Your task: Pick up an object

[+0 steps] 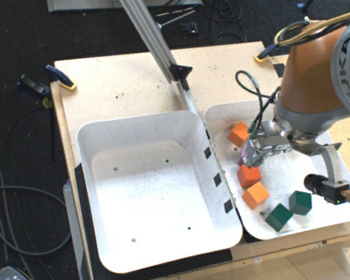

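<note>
Red-orange block (249, 174) in right bin (342, 214), claw (250, 155) just above, grip state unclear

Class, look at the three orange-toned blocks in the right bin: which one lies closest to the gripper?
The red-orange block, the middle one of the three, sits right beneath the gripper; the other two lie farther off.

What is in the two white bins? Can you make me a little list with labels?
left bin: no blocks seen inside
right bin: five blocks
orange blocks: one near the far wall, one nearer the front
red-orange block: between the two orange ones
green blocks: two at the front, and
gripper: over the right bin, just above the red-orange block
arm: reaches in from the right
</note>
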{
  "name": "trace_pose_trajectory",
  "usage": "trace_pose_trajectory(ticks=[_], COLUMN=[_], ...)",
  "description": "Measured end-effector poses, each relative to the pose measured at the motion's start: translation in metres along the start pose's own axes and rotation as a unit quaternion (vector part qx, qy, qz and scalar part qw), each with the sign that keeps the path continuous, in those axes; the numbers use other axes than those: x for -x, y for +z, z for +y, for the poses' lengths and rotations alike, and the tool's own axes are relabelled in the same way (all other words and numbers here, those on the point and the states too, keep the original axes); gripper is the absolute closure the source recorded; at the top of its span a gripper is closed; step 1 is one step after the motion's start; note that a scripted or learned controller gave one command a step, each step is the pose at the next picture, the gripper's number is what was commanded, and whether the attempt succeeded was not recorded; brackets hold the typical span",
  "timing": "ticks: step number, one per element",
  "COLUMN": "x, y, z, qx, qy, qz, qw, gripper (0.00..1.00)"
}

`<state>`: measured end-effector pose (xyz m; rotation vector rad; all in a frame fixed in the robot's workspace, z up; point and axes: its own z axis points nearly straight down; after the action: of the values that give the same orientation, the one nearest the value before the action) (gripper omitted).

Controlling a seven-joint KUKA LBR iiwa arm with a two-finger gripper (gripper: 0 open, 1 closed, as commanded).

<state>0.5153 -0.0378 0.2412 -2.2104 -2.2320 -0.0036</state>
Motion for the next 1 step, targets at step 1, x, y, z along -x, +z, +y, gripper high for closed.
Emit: trace_pose_trajectory(ticks=[1], x=[-0.0552], y=[0.0088], z=[0.0005], qx=[-0.002], qy=[0.001], qz=[0.000], qw=[1.0000], gripper=[1.00])
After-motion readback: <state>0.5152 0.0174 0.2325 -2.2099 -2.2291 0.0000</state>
